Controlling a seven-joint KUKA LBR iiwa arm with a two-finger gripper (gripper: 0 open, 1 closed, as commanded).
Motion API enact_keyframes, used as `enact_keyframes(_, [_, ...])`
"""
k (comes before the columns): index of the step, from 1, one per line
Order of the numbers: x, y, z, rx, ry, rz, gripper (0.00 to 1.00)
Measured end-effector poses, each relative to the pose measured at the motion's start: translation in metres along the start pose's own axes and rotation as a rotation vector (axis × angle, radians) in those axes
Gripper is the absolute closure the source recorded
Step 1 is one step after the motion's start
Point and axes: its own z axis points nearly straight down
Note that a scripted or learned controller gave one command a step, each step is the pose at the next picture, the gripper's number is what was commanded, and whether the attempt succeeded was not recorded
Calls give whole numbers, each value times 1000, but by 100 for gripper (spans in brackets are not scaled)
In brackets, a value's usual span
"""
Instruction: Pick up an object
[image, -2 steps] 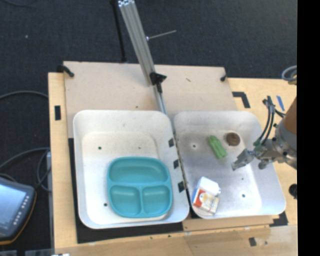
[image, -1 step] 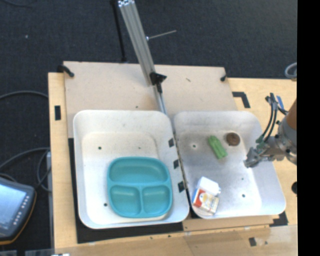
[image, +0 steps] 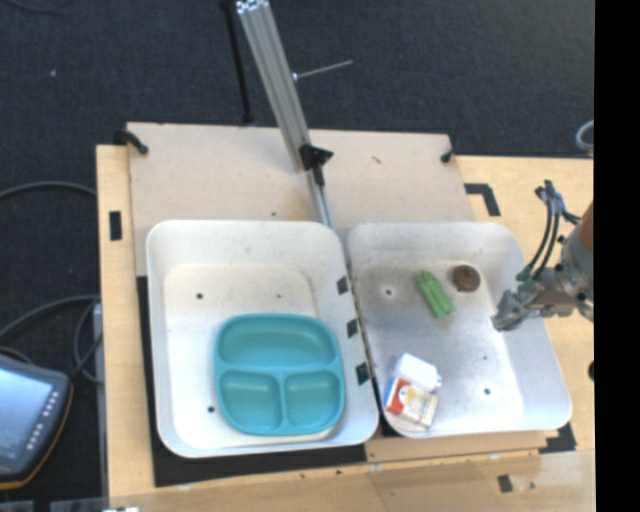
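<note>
Camera view: claw, opening unclear, just right of green object, brown disc.

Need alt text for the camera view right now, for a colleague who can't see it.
The grey arm's end effector hangs at the right white bin's right edge, apart from a small green block, a brown round piece and a red-and-white packet. The left white bin holds a teal divided plastic tray.

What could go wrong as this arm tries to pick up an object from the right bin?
1. The tool sits at the right bin's right rim, so it may bump the wall.
2. The green object and brown round object lie close together; reaching for one may nudge the other.
3. The white packet lies against the near wall, awkward to grasp.
</note>
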Motion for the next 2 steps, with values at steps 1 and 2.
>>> enact_keyframes(1, [-1,1,-10,-3,-1,-2,100])
enact_keyframes(2, [-2,2,-21,-5,-2,-6,100])
